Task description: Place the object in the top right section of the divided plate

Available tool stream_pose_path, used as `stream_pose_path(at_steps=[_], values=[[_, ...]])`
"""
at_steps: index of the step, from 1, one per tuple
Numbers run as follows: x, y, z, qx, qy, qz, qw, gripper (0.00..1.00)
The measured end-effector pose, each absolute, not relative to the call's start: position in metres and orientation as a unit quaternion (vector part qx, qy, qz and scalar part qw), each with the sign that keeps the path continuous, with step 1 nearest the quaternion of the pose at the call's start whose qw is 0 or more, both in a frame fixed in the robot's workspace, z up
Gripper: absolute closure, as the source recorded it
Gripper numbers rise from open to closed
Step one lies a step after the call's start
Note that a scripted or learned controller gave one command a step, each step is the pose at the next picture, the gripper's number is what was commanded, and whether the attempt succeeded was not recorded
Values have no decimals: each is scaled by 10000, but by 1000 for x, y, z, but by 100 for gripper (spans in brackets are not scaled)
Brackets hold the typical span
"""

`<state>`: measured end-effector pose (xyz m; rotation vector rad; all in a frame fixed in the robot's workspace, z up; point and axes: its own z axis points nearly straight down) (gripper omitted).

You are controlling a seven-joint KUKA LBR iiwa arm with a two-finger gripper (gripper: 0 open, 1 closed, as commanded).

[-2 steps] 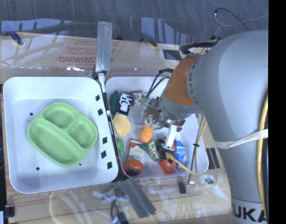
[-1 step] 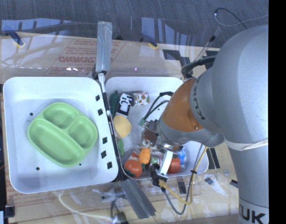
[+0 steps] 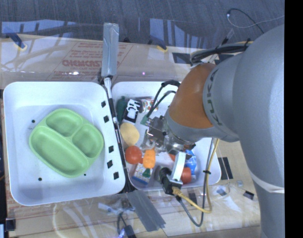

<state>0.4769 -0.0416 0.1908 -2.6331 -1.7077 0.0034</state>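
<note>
Left bin [image 3: 13,133]: 1 green divided plate [image 3: 66,142], 3 sections. Right bin [image 3: 141,89]: yellow item [image 3: 130,132], red item [image 3: 133,154], orange item [image 3: 149,158], assorted packets. Arm [image 3: 240,98] overhead; gripper [image 3: 154,138] among these items, grip state indeterminate.

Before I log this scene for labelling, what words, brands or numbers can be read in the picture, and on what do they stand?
"KUKA": partly visible in dark letters on the arm's orange band, seen sideways.
Reddish print on the cardboard behind the bins: too faint to read.
Black and white packet in the right bin: markings too blurred to read.
Green divided plate: no text.
</note>
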Motion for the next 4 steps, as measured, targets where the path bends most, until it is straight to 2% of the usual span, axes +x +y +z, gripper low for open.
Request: stream_pose_path(at_steps=[1,2,3,4], values=[[476,30,195,-7874,-6164,23,15,100],[497,93,189,-8081,-5890,30,17,100],[562,120,240,-9012,-4334,22,8,100],[603,185,99,-9055,-4244,31,14,100]])
